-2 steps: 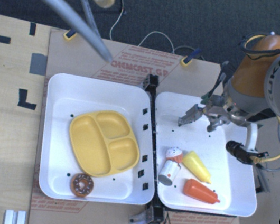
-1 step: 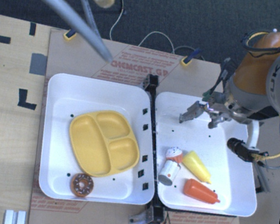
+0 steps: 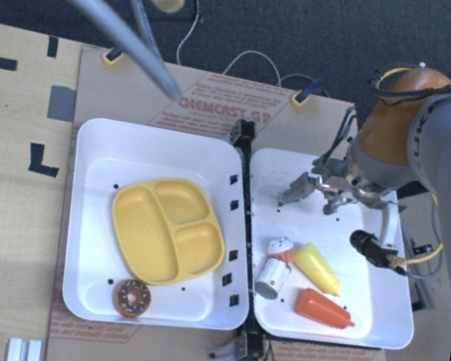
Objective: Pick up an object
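A: Where is the gripper (image 3: 320,194) right now?

B: Over the back half of the right bin (image 3: 385,329), above bare white floor. Its two fingers (image 3: 295,189) are spread apart with nothing between them, so it holds no object.

A: And the things it could take?

B: Three lie in that same bin, all toward the front edge: a small white bottle with a red cap (image 3: 274,268), a yellow cone-shaped piece (image 3: 317,268) and an orange carrot-like toy (image 3: 325,309). The left bin (image 3: 92,152) has a yellow divided plate (image 3: 168,227) and a chocolate doughnut (image 3: 133,297), well apart from the arm.

A: Which is nearest the fingers?

B: I judge the bottle and the yellow piece about equally close. Both sit toward the front of the bin from the gripper, the bottle slightly to the left in the camera view, close to the divider between the bins, the yellow piece more directly below.

A: How do they lie?

B: The bottle is on its side, long axis running roughly back to front, cap end toward the gripper. The yellow piece runs diagonally, its narrow end toward the front right, where it comes near the orange toy.

A: So the coming move?

B: Probably a short travel toward the front of the bin, then down, with the fingers set across the chosen thing's long axis. The bottle's nearness to the divider could crowd one finger
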Action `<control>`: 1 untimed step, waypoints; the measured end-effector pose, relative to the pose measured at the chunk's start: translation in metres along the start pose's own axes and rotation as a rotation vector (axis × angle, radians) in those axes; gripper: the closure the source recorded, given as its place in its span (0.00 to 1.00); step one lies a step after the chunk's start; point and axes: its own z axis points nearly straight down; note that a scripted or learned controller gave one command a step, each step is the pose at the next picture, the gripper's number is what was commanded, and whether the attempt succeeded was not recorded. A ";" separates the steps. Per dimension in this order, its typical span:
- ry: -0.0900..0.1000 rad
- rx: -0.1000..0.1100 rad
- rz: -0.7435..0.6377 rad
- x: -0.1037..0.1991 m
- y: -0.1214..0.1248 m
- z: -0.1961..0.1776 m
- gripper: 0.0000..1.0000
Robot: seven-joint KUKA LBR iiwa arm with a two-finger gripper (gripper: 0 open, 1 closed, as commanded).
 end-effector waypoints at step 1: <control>0.000 0.001 0.000 -0.002 -0.004 0.064 0.00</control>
